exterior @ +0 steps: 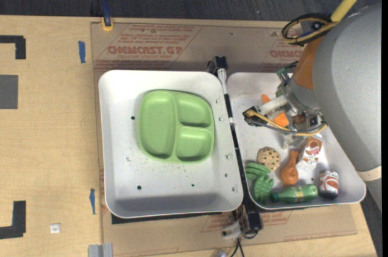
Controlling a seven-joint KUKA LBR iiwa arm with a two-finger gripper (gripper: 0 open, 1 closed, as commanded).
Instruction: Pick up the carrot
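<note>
— Over the right bin [354, 186] we see the gripper [285, 118] low, with the carrot [280, 120] right at its tip.

— Pinched between the fingers?

— We cannot tell; wires hide them. We see a green divided plate [176, 125] in the left bin [121, 177].

**Single fixed overhead camera, oblique view**

One camera looks down at a slant on the desk [54, 128] from above, far enough off to frame both white bins: the left bin [118, 146] near centre, the right bin [345, 183] toward the edge. The arm [354, 86] enters from the frame's right, large and close to the lens.
</note>
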